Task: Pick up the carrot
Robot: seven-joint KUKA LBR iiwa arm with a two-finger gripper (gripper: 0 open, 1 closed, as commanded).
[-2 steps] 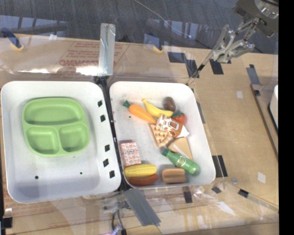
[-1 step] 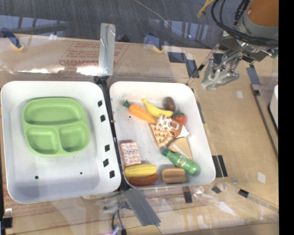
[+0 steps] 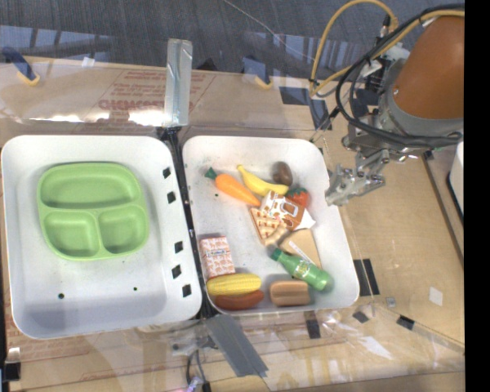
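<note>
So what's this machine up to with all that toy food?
A robot arm is meant to pick up the carrot, which lies untouched in the right bin beside a banana. The gripper hovers just outside that bin's right rim, holding nothing. The left bin holds a green divided tray.

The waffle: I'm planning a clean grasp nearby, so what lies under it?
The waffle overlaps a cheese wedge at its lower edge and a banana at its top. Whatever lies beneath its centre is covered.

The carrot (image 3: 233, 188) lies in the right bin (image 3: 198, 219), left of the banana (image 3: 261, 182).
</note>
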